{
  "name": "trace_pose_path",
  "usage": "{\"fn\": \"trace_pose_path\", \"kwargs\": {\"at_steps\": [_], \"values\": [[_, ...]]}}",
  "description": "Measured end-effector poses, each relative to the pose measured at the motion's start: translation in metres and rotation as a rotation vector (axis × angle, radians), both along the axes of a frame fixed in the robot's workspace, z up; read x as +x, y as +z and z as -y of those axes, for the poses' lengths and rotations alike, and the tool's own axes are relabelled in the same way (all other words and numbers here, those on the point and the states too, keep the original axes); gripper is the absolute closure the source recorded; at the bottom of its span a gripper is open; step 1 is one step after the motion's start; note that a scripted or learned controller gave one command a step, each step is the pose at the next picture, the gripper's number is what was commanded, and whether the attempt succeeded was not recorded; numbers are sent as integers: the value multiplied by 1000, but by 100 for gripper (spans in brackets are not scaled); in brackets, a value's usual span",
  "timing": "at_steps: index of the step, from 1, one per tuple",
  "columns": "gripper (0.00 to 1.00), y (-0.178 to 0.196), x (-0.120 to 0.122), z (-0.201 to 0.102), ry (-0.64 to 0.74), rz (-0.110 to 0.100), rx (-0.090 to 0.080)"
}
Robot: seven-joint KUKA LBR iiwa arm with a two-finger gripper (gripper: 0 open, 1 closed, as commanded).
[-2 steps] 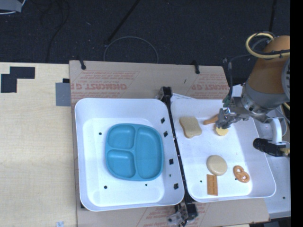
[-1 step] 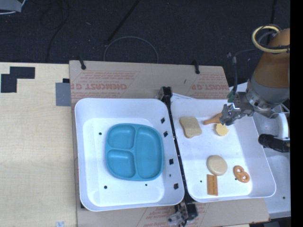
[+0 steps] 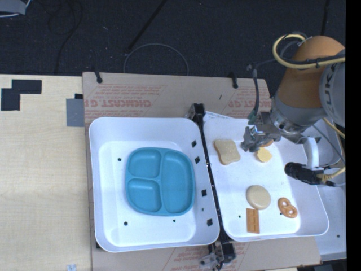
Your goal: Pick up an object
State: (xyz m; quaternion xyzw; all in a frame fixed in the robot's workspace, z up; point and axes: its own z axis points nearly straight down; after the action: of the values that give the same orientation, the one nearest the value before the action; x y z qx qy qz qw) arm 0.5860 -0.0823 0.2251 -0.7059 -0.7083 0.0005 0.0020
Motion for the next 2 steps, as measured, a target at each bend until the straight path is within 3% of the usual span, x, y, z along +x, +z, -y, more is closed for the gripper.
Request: {"fn": "trace_pose_path", "kwargs": {"at_steps": [2], "values": [[100, -3, 16, -103, 1, 1, -1]]}}
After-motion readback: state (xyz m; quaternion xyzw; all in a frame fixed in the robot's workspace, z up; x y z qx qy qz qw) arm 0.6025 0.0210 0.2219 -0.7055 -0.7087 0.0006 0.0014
